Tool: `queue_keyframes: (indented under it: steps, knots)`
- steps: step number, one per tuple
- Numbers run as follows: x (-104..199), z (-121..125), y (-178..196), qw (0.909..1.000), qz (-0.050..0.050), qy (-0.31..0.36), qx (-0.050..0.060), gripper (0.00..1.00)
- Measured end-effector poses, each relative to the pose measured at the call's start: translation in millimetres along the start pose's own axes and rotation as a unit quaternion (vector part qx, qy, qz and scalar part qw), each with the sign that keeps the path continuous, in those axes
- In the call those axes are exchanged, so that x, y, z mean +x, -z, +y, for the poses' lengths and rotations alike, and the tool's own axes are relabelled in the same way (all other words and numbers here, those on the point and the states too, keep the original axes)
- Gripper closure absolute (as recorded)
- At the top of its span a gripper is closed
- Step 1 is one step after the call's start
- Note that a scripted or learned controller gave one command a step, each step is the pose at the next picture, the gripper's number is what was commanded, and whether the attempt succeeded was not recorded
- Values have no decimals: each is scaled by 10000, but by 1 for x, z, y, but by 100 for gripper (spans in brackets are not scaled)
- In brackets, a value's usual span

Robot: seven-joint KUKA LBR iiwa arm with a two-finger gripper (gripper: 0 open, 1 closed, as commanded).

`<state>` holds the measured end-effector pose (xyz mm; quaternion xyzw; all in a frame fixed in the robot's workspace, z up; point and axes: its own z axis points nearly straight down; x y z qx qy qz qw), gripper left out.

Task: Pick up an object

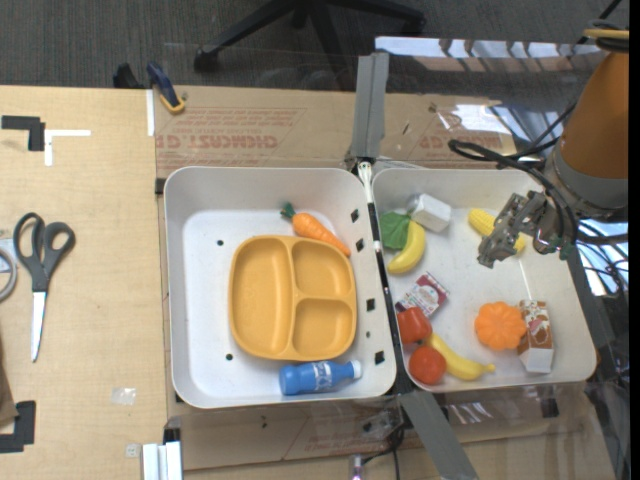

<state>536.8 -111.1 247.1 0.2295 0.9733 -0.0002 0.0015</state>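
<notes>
My gripper (pixel 503 240) hangs over the right bin (pixel 470 180), near its upper right, open with nothing between its fingers. A yellow corn cob (pixel 481 220) lies just to its left. Below it sit an orange pumpkin-like toy (pixel 499 326) and a small juice carton (pixel 536 336). Further left in the same bin are a white block (pixel 432 211), a green leaf piece (pixel 394 230), a banana (pixel 409 253), a snack packet (pixel 427 295), a red tomato (pixel 427 366) and a second banana (pixel 461 360).
The left bin (pixel 190 268) holds a yellow divided plate (pixel 294 298), a carrot (pixel 318 228) and a blue bottle (pixel 318 376). Scissors (pixel 40 253) lie on the wooden bench at the far left. Cables run along the right bin's right side.
</notes>
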Motion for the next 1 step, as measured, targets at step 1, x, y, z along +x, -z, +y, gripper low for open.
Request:
queue_keyframes:
  steps: [1]
  knots:
    - [0,0,0,10000,1,3,1,0]
